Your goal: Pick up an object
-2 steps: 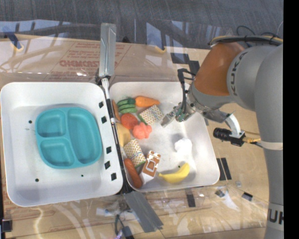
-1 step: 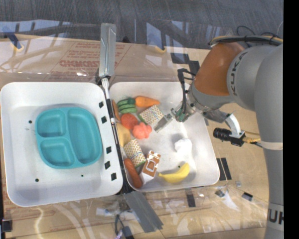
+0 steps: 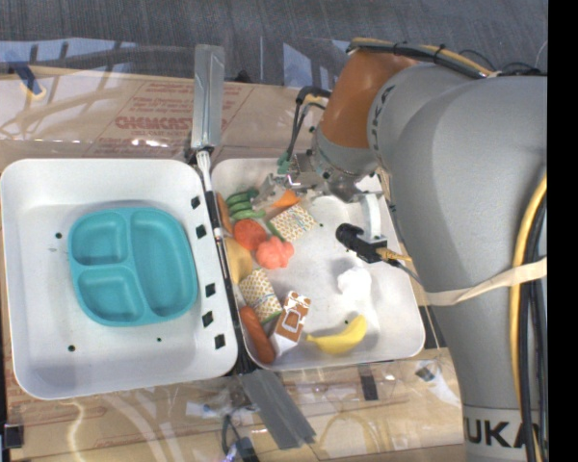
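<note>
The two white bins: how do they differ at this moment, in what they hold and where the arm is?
The left bin holds one thing, a teal divided tray; the right bin holds a jumble of small items, among them a banana and a red-orange piece. The arm reaches over the right bin's far end, not over the left bin. Both are shallow, white and side by side.
</note>
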